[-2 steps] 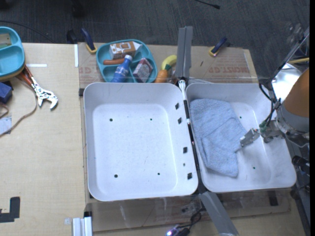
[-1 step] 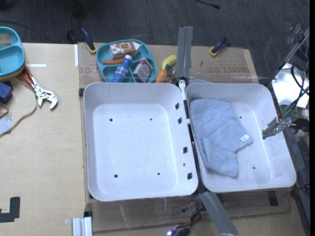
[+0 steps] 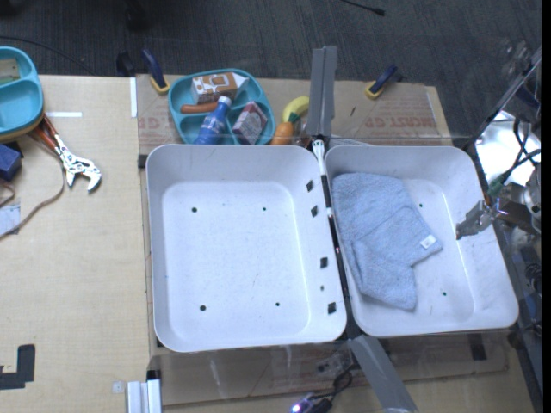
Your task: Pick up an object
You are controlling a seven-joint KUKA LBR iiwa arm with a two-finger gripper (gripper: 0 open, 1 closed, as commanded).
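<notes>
Lying crumpled toward 9 o'clock in the right bin (image 3: 482, 317), the grey cloth (image 3: 379, 235) is the 1 thing to pick. The gripper (image 3: 473, 222) sits at its 3 o'clock, apart; its finger state is unclear. Aim for a raised fold.

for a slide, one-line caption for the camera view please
Folded grey cloth lies in the right white bin, beside the left white bin; the gripper sits at the right rim.
</notes>
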